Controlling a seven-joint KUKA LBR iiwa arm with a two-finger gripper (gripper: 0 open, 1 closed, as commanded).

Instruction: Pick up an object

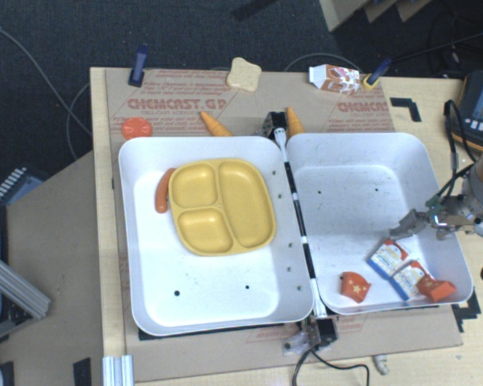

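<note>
A: Since the tool (409, 225) hangs at the right edge of the frame above the right bin (346, 155), with nothing between its fingers that I can see, which object is nearest?

B: The white packet (387, 256), just below and left of it; a second packet (408, 278) touches that one, with an orange piece (439, 290) at its lower end. Whether the fingers stand open or closed, I cannot tell.

A: What could spoil the grasp?

B: Those packets look flat and glossy, lying nearly flush on smooth plastic. The fingers may slide over them, or catch both at once. The red, rounded piece (353, 286) offers more height.

A: And the left bin (145, 215)?

B: A yellow, three-part tray (222, 205), hard and wide, with a sausage-shaped toy (162, 191) touching its left rim.
</note>
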